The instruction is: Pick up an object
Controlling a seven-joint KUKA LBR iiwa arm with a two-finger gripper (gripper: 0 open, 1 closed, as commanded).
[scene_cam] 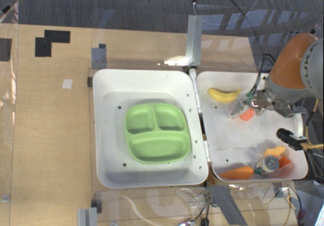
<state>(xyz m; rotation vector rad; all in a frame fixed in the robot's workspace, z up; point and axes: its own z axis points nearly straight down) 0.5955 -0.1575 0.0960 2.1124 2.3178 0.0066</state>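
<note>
Nearest my camera, along the front wall of the right bin (283, 134), I see a carrot (236, 173) lying lengthwise, and just to its right a small cluster: a grey-capped bottle-like thing (269, 164), a yellow piece (276, 151) and an orange piece (284, 161) packed together in the front right corner. Taking that right bin as my landmark, a banana (224, 95) lies near its back wall, toward the left, and a small pink-red object (247, 114) sits a little in front of the banana and to its right. The pincer (246, 104) is down over the bin, just beside or touching that pink-red object from behind; from my seat I cannot tell whether it is spread or pressed together, because the metal parts blur into each other, and I cannot see the object between them. The arm (296, 70), with its orange band, comes in over the bin's right wall, and a black piece (289, 139) juts in over the right side of the bin, in front of the wrist. Left of the right bin, touching it along a shared edge, is the left bin (106, 118), which holds a green divided plate (157, 133) at its middle. Both bins rest on the wooden worktop (45, 134), which carries black square marks (51, 41) well to the left and behind.
</note>
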